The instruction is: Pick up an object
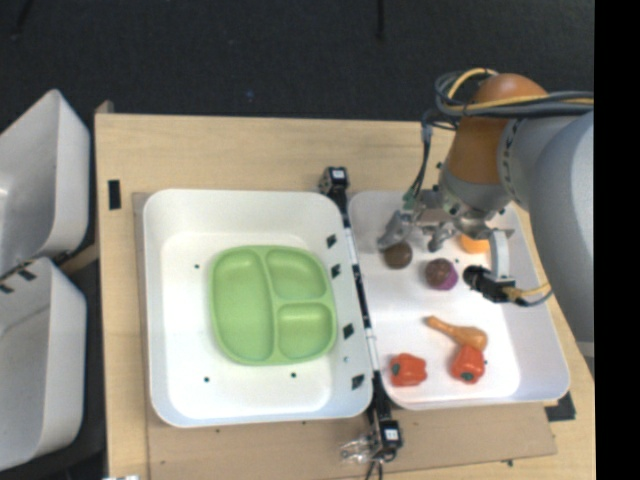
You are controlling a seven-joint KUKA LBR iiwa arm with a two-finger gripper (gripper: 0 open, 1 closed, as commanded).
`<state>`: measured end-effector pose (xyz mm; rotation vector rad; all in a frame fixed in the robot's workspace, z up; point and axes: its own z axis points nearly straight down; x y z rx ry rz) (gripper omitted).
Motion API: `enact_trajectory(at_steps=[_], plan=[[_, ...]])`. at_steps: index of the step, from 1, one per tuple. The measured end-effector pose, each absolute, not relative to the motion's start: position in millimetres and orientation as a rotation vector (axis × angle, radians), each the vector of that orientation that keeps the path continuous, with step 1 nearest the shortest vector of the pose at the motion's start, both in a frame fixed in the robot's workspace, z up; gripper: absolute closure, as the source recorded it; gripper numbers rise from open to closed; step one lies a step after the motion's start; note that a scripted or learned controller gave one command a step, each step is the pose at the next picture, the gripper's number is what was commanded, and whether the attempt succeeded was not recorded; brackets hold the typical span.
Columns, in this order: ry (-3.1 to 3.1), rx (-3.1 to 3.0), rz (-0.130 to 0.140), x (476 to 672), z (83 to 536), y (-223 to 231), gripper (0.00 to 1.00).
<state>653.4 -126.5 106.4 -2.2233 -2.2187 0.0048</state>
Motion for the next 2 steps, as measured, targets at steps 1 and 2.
enact_trajectory(at_steps=[1,2], plan=[[-2.219,-2.23,-0.002,655.2,120.3,-127.7,1.0],[-2.221,-2.229,-0.004,654.5,164.5,-126.8,1.0]])
